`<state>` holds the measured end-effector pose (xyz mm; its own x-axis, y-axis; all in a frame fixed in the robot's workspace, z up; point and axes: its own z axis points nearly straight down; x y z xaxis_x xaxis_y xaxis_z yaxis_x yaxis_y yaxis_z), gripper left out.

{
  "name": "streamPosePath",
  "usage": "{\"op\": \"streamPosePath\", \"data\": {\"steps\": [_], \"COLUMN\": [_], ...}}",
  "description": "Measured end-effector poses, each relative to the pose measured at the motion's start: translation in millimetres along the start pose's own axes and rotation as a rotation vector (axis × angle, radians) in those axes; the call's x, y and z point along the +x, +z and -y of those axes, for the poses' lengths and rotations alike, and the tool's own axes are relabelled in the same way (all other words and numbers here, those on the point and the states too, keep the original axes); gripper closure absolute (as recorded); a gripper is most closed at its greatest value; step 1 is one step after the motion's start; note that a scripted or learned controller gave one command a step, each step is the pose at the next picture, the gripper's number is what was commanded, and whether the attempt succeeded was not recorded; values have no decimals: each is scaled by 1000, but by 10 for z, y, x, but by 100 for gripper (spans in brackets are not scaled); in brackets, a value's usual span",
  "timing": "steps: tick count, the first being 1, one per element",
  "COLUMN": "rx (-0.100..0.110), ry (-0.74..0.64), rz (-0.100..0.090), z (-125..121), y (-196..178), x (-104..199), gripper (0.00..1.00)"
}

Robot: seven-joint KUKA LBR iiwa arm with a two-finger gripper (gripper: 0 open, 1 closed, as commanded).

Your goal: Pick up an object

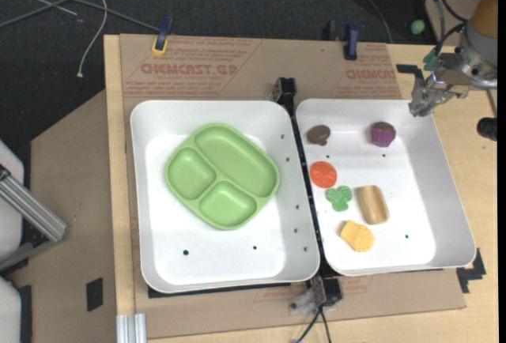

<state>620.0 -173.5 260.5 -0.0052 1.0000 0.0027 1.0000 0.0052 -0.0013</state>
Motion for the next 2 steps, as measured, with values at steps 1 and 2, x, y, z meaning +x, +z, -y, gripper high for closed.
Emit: {"op": "streamPosePath", "data": {"steps": [1,2], "rx": [1,1], "ry": [-1,-2], "rz": [-1,-1], "z": [-9,-31], "y": [139,223], "x": [568,1196], "gripper": [100,100]}}
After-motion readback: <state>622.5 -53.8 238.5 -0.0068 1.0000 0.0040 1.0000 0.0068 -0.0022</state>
